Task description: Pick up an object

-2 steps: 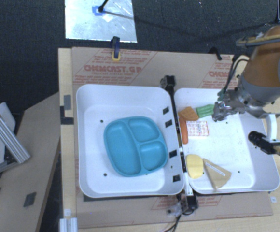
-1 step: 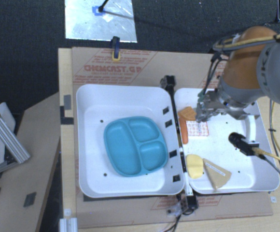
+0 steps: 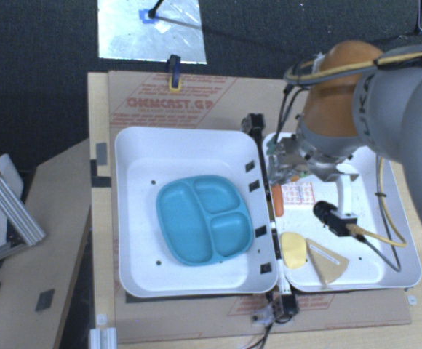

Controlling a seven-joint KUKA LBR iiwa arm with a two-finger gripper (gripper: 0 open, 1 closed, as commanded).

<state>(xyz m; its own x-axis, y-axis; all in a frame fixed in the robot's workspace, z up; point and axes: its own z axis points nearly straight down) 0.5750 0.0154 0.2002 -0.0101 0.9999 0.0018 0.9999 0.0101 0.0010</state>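
In your left bin (image 3: pixel 134 151) lies a smooth blue three-part tray (image 3: pixel 204 218). In the right bin (image 3: pixel 396 267), near its left wall, you have an orange carrot (image 3: pixel 278 201), a yellow round (image 3: pixel 293 249) and a tan wedge (image 3: pixel 329 262). The pincer (image 3: pixel 287 167) sits above the carrot, half hidden by the arm; you cannot tell its opening.

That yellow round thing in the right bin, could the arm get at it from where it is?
Probably yes. The yellow round thing lies uncovered near the bin's front-left corner, beside a tan wedge; the tool hangs further back.
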